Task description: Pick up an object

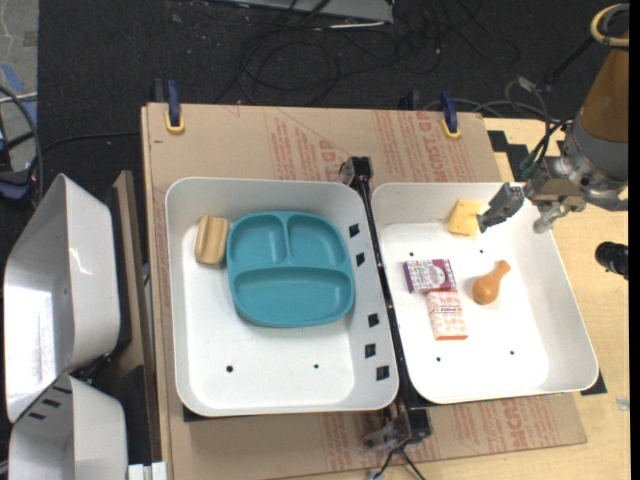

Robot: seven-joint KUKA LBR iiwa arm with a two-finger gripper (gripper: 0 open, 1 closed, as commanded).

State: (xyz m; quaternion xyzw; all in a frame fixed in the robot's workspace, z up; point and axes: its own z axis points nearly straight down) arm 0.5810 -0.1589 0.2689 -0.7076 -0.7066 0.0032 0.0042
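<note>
Hand (515,208) hovered beside yellow block (464,218) near right bin (560,368) rim; finger state indeterminate. Risk: block could slide against wall, escaping grasp.

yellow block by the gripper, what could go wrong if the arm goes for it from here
1. The yellow block sits close to the right bin's back wall, so the gripper may hit the wall or push the block against it.
2. The gripper is beside the block, not over it; a descent here could nudge it away.
3. A sideways shove could slide it toward the purple packet.
</note>
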